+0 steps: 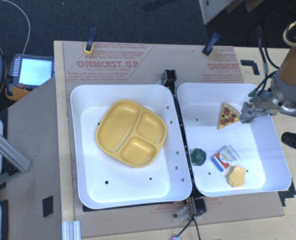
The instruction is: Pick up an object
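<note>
Camera view puts your tool [247, 113] low in the right bin [273, 181], near its far right corner, just beside the pizza slice [228, 116]. You cannot tell its grip state. A descent slightly off could shove the slice aside and come up with nothing.

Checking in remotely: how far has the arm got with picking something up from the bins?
Done: the gripper is down in the right bin, beside the toy pizza slice. In hand: nothing visibly; the slice lies on the bin floor. Left: grasp and lift. The green object, small packet and yellow piece lie untouched; the yellow divided plate sits in the left bin.
</note>
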